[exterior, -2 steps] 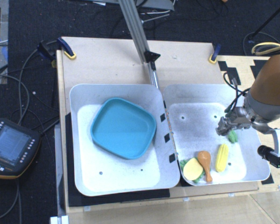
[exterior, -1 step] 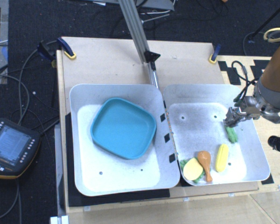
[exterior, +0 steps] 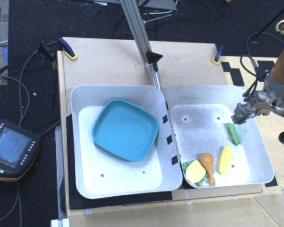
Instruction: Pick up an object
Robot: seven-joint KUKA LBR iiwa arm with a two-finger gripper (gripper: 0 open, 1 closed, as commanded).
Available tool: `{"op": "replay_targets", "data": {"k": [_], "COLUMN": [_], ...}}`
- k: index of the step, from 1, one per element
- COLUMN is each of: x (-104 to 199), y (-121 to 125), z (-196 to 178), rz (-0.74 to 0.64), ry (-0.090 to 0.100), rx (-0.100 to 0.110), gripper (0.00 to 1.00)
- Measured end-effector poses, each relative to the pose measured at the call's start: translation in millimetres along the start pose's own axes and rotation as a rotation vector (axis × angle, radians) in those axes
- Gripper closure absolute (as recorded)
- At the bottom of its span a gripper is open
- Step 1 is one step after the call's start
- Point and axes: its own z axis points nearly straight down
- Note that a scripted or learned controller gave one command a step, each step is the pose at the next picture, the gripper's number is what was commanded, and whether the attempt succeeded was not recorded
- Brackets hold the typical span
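Gripper (exterior: 240, 115) sits low over the right bin (exterior: 199, 96), near its right wall, just above the top end of a green stick-shaped object (exterior: 234, 133). Fingertips are a dark blur against the wrist hardware, so can't tell how wide they stand or whether they touch anything; nothing visibly sits between them.

Progress, as a judgement: early. No object is lifted. Everything lies flat on the bin floor, so the grasp and the raise are both left to do. Given the position, the green piece is prob. the target, but that's a guess from proximity.

Green piece: slim, elongated, lying roughly along the bin's right side, slightly tilted, apart from the other items. Looks like toy food, maybe a bean or pepper. Narrow enough for a two-finger pinch across its width.

Other candidates sit at the bin's near edge: a yellow corn-like piece (exterior: 224, 159), an orange-brown drumstick shape (exterior: 208, 164) beside it, and a yellow-green round item (exterior: 195, 171) touching the drumstick, w/ a bit of green leaf at the corner.

Left bin (exterior: 85, 126) holds a blue square plate (exterior: 125, 129), well apart from the gripper.
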Motion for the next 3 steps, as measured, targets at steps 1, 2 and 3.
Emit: {"op": "replay_targets", "data": {"k": [1, 2, 3], "x": [59, 104, 163], "y": [1, 6, 13], "z": [-4, 7, 5], "rz": [-0.005, -0.003, -0.005], "ry": [0.002, 0.001, 0.002], "rx": [0.002, 0.003, 0.003], "gripper": [1.00, 1.00, 1.00]}}
